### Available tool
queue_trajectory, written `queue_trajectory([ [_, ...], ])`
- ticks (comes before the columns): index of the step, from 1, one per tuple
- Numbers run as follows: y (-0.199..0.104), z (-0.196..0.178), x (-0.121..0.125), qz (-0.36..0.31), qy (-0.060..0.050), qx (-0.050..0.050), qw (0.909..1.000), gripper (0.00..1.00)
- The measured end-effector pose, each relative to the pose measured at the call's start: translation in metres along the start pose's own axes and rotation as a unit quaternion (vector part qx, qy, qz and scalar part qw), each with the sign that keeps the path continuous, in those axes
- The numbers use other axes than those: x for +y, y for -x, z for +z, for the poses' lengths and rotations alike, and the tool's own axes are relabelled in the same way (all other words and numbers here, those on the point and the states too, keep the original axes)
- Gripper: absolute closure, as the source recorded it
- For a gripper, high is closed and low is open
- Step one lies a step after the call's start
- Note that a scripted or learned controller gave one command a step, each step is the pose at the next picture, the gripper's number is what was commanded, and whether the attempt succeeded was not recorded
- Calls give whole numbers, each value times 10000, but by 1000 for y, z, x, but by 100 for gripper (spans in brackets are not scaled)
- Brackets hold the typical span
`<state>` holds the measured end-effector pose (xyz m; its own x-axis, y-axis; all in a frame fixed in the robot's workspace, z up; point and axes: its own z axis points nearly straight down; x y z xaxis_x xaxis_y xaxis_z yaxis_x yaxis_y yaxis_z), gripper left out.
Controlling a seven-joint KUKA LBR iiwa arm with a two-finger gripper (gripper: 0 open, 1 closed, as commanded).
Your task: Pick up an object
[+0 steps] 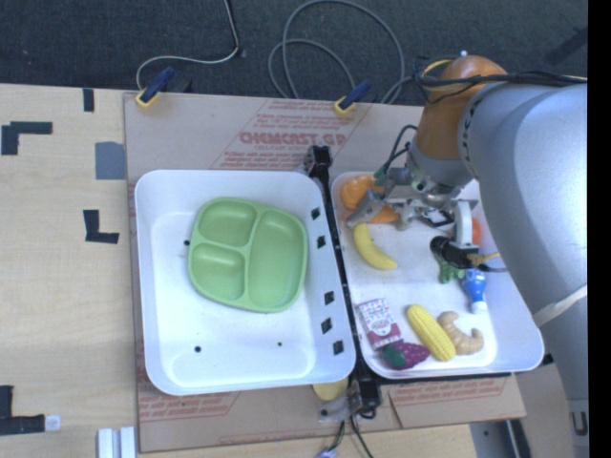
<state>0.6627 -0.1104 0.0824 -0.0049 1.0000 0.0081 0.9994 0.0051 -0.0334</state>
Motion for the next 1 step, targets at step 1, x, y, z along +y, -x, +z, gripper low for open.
queue_trajectory([
  [1,-7,-1,0,26,22,-75,10000,0],
])
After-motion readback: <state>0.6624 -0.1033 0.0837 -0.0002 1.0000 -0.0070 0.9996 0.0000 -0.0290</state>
